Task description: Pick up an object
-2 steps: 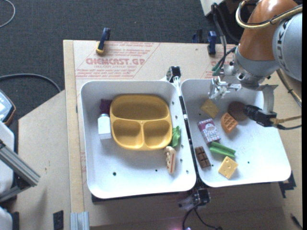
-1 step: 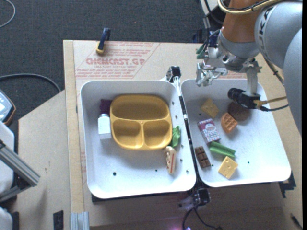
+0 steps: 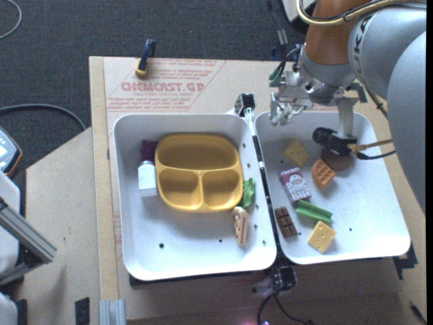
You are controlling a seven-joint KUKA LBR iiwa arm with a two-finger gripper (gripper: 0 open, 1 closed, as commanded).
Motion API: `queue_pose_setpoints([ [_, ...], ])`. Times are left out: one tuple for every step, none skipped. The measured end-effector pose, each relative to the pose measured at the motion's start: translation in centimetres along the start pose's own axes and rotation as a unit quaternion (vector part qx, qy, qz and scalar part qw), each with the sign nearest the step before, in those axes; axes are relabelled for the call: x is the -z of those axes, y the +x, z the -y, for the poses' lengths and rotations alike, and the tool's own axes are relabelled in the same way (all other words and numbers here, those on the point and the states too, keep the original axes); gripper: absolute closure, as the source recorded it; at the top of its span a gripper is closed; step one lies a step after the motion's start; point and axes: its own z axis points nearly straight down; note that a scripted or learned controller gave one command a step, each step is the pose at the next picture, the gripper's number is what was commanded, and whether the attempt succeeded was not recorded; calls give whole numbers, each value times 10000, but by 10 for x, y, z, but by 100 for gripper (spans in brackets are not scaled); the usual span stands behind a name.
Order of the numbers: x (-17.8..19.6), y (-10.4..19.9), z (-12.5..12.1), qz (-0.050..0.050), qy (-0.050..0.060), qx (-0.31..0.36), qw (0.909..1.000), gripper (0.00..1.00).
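Two bins side by side on your bench, toys in each.

In your left bin (image 3: 128, 181) a divided tray (image 3: 198, 171) lies in the middle, a small bottle (image 3: 147, 178) touching its left edge and a sandwich piece (image 3: 239, 225) just off its near right corner. In your right bin (image 3: 379, 208) a cracker (image 3: 295, 152) lies farthest back, a waffle (image 3: 323, 172) to its right, a carton (image 3: 295, 185) in front of it, a chocolate bar (image 3: 285, 222) and cheese wedge (image 3: 321, 236) nearest you.
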Motion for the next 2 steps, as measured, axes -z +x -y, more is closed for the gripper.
queue_pose_setpoints([
  [20,5,3,3,-34,-1,10000,100],
  [8,11,-8,6,-27,-4,10000,100],
])
